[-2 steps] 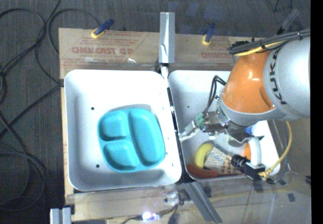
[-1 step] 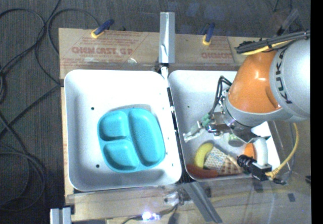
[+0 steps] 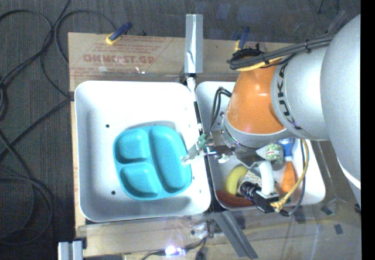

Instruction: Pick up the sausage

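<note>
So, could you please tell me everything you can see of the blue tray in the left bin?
The blue tray is a light turquoise, plastic-looking dish with rounded corners, split into three hollows: one long one on the right side and two smaller ones on the left. It lies flat and right way up, turned slightly askew, on the floor of the left bin, toward its near right part. Nothing shows in its hollows. A thin pale strip overlaps its right edge.
</note>
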Controlling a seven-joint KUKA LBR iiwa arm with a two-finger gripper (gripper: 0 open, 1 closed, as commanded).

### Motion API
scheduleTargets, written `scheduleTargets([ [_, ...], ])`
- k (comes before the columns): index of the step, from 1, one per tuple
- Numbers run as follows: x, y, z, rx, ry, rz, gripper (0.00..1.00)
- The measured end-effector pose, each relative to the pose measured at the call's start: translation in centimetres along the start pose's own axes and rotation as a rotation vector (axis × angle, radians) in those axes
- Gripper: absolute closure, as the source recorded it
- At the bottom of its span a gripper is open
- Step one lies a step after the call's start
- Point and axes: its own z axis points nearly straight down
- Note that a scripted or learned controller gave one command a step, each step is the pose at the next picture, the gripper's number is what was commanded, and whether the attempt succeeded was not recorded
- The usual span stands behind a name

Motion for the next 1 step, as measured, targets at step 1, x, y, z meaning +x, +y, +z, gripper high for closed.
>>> scheduleTargets([
  [1, 1.26, 0.07, 0.02, 0.001, 0.0, -0.033, 0.0],
])
